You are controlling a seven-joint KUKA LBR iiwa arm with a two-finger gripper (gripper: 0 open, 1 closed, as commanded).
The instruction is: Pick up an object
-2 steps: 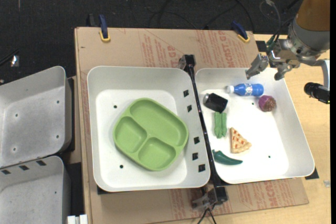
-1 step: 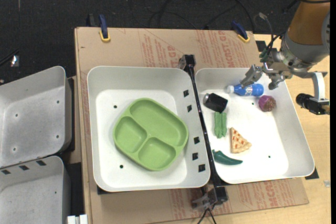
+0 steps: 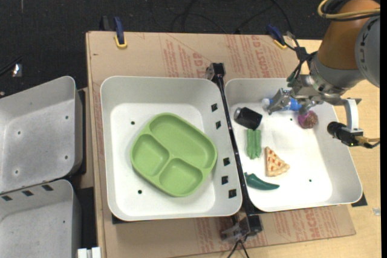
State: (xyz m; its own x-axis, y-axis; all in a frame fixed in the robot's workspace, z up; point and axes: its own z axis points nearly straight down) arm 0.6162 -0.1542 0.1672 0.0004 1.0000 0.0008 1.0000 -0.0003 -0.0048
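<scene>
The claw (image 3: 289,101) hovers over the far side of the right bin (image 3: 338,190), its jaws apparently parted with nothing between them. A small purple toy (image 3: 308,119), possibly a grape bunch, sits just beside it toward the arm; a black cylinder (image 3: 248,118) lies near on the other side. Nearer the camera lie a green bean pod (image 3: 253,143), a toy pizza slice (image 3: 276,162) and a dark green pepper (image 3: 261,182). All look light, rigid, smooth plastic; the purple piece likely suits a pinch across its middle.

A brown board bench (image 3: 181,51) bears two white bins (image 3: 115,130) (image 3: 338,184) side by side.
</scene>
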